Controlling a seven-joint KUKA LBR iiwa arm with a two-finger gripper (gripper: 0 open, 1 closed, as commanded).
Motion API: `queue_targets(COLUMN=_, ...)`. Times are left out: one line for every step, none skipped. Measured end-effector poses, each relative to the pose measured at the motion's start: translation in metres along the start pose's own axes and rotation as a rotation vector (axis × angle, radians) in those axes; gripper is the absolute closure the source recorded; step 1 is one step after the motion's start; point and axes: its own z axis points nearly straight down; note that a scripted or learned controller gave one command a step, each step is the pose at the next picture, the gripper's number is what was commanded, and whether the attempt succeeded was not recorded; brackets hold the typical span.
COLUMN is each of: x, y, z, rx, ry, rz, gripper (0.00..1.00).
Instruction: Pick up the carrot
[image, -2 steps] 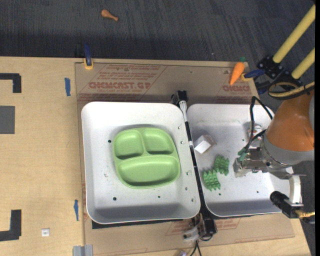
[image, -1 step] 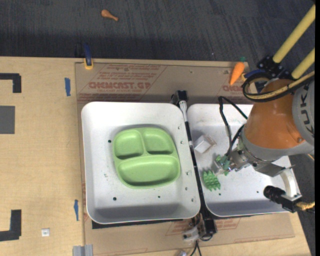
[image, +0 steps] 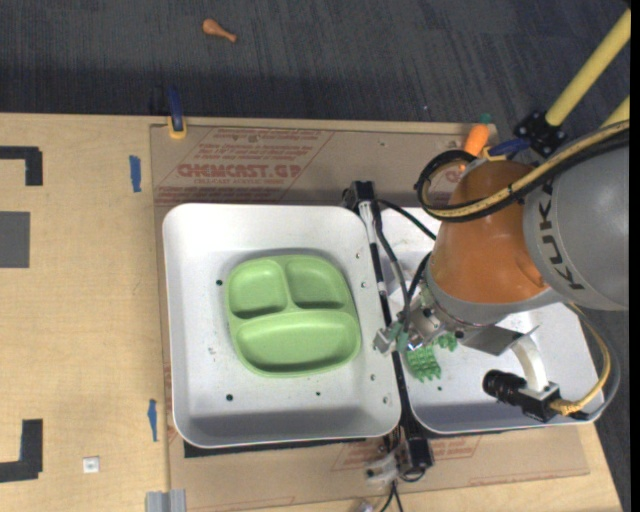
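Gripper (image: 405, 338) sits low at the left edge of the right bin (image: 560, 415), under the orange wrist; wide or narrow, I cannot tell. Carrot: not placed with certainty. The one candidate is a small orange carrot-shaped piece (image: 218, 30) on the dark carpet past the bench, far up-left of the gripper, long axis roughly left-right. Just beside the gripper: a green studded piece (image: 426, 362). Left bin (image: 190, 300) holds a green divided plate (image: 292, 315). Judgement: the real carrot may be hidden beneath the wrist.

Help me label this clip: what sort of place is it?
Probably a robotics lab test bench: an industrial arm reaches over two white bins, with cables and tape marks on a cardboard-covered bench.
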Motion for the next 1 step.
queue_targets(x=0.0408, y=0.025, z=-0.0446, rx=0.0, ry=0.0, rz=-0.194, gripper=1.0)
